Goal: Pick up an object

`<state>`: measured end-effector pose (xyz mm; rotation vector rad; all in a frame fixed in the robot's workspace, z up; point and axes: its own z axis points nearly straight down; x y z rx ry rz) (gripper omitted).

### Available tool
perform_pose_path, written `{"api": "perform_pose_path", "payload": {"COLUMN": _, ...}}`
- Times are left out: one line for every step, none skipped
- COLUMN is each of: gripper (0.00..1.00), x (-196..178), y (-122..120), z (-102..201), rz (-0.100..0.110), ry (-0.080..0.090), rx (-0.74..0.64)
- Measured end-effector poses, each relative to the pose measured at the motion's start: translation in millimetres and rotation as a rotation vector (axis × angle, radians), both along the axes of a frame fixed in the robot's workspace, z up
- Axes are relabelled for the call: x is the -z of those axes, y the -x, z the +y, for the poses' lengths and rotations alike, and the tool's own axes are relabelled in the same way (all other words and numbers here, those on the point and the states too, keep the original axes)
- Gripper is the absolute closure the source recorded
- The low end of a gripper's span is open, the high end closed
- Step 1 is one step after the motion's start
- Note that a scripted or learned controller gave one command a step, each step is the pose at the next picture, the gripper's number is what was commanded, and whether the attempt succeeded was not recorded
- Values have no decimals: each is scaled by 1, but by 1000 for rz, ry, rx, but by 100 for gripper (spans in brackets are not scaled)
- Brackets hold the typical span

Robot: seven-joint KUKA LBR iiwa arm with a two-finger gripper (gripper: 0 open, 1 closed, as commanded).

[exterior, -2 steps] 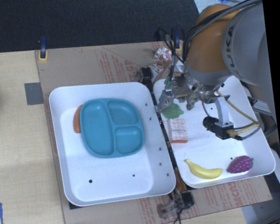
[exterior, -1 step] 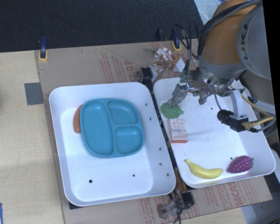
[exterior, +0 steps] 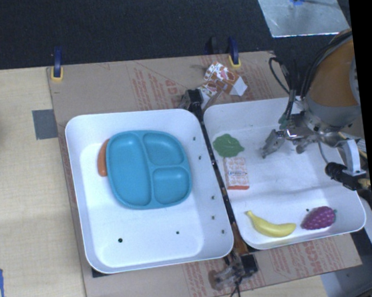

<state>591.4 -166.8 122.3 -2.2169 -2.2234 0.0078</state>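
My gripper (exterior: 271, 146) hangs over the right bin (exterior: 278, 177) with fingers spread and nothing between them. Nearest lies the green leaf (exterior: 227, 145), just left of my fingertips: probably light, soft plastic, best pinched across its raised middle. Just below it, a flat packet (exterior: 237, 172) looks hard to grip. Farther off, the banana (exterior: 271, 224) and grapes (exterior: 318, 217) sit along the front wall.
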Motion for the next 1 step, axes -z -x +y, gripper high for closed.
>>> {"api": "perform_pose_path", "payload": {"gripper": 0, "x": -17, "y": -65, "z": 38, "rz": -3, "ry": -3, "rx": -1}}
